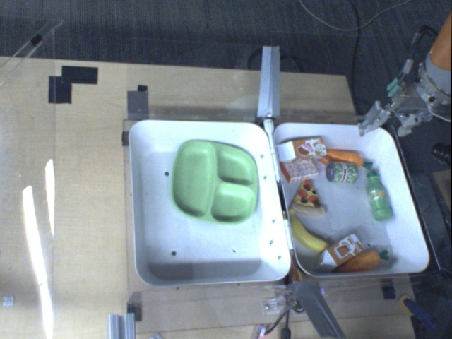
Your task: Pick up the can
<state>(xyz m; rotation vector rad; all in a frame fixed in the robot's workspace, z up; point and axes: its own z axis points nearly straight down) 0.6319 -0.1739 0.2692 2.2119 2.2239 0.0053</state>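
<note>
The arm (439, 62) is cut off by the right edge, and its gripper (392, 115) is too small and blurred to read. 1 carton (344, 248) lies partly hidden under a carrot (361, 260). The can (342, 173) label is illegible.

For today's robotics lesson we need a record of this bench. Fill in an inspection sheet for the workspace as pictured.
Surface: wooden bench bearing left bin and right bin, side by side.
Job's things: can on its side in right bin, not gripped.
Clutter: carrot, bottle, banana, pizza slice, cartons around the can; green tray in left bin.
Grippers: gripper above right bin's far right corner, apart from the can.
Cables: cable looped on the floor.
Surroundings: dark carpet.
</note>
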